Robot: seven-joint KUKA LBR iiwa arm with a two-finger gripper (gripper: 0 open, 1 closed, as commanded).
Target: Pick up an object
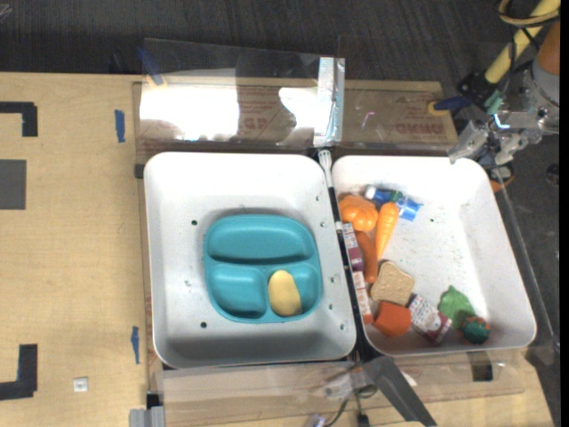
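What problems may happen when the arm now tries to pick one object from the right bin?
The toys in the right bin are crowded along its left wall: the carrot touches the orange fruit, so the fingers may catch two things or slip. The bread slice lies flat, probably hard to pinch. The gripper is near the bin's far rim and may strike it when descending.

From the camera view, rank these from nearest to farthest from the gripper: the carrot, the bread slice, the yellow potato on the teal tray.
Gripper sits at the right bin's upper right corner.
1. Carrot, upper left part of the right bin.
2. Bread slice, lower in the right bin.
3. Yellow potato, on the teal tray in the left bin.
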